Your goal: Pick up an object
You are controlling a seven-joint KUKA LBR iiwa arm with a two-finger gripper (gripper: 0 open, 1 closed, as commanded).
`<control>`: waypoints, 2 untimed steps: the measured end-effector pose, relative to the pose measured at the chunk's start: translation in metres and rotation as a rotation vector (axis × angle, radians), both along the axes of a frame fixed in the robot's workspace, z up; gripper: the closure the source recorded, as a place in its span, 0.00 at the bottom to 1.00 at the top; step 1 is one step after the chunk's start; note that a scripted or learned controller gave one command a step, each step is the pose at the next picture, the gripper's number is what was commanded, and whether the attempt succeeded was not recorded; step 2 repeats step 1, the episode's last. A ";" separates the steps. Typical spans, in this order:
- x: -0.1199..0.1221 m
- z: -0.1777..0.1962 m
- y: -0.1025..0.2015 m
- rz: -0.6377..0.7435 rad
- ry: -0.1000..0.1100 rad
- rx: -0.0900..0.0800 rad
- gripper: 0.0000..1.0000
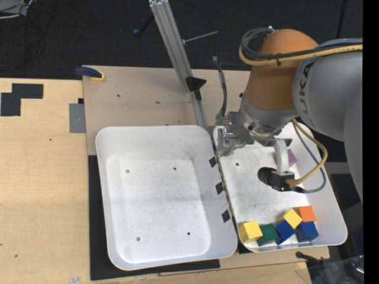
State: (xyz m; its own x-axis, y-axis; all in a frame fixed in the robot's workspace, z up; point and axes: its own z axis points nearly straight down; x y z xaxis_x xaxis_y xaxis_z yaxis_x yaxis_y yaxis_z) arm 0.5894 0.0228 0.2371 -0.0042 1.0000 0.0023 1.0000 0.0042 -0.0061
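The gripper [228, 139] hung over the right bin's [249, 185] far-left corner, grip state unclear; coloured blocks [283, 226] lined its near edge

You have two white bins here, and the left bin [160, 194] looks like thin moulded plastic, matt, its floor dusted with fine grey speckle. The right bin [249, 182], touching it along the shared rim, has the same dull white finish. Behind the left bin the bench top [142, 99] reads as pale wood (bare, unvarnished by the look of it). A ribbed aluminium rail [174, 43] rises from there, brushed and slightly shiny. Right of that rail, the arm [331, 81] shows smooth grey casing and a glossy orange band [278, 70]. The blocks [281, 226] in the right bin's near corner look smooth, evenly coloured.
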 end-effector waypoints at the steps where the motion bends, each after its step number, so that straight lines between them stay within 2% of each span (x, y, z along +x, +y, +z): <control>1: -0.020 0.002 0.041 -0.001 0.001 -0.001 1.00; 2: -0.020 0.002 0.041 -0.001 0.001 -0.001 1.00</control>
